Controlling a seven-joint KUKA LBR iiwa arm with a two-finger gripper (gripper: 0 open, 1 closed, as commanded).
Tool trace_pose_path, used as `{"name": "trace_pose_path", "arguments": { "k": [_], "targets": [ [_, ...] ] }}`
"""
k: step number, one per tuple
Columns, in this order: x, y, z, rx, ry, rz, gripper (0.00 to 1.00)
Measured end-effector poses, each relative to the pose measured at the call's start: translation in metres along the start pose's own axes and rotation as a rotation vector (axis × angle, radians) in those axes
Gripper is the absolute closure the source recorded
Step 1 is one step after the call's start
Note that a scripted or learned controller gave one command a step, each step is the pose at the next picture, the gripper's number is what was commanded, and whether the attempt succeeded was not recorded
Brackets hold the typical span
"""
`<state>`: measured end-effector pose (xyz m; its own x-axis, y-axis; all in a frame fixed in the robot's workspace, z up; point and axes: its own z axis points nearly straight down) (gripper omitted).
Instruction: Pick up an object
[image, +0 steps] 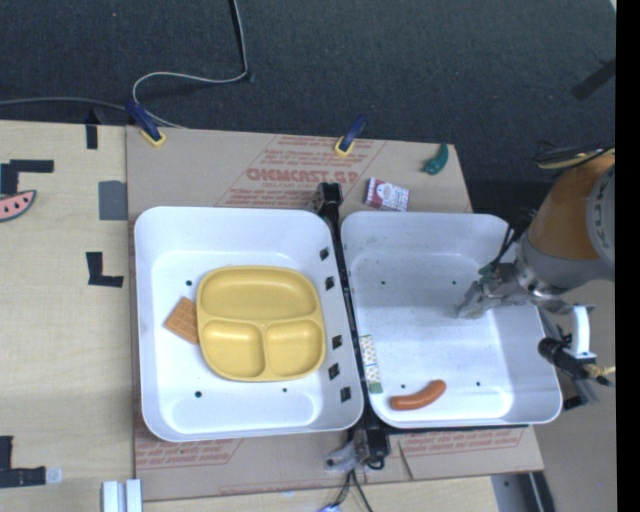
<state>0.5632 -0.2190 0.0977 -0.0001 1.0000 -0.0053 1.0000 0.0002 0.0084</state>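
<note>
Sausage (417, 395) well below-left of gripper (480, 297)

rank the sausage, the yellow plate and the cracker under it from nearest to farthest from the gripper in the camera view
From the gripper, in the right bin:
1. Sausage, same bin, near its front wall.
2. Yellow divided plate, in the left bin.
3. Cracker, tucked under the plate's far left edge.

Bright, even overhead light; soft shadows inside white bins (150, 300); mild glare on plastic; slightly soft, low-resolution focus throughout.
</note>
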Motion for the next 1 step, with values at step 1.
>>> {"name": "trace_pose_path", "arguments": {
  "k": [1],
  "targets": [
    [0.0003, 0.0002, -0.0093, 0.0, 0.001, 0.0, 1.0]
  ]
}}
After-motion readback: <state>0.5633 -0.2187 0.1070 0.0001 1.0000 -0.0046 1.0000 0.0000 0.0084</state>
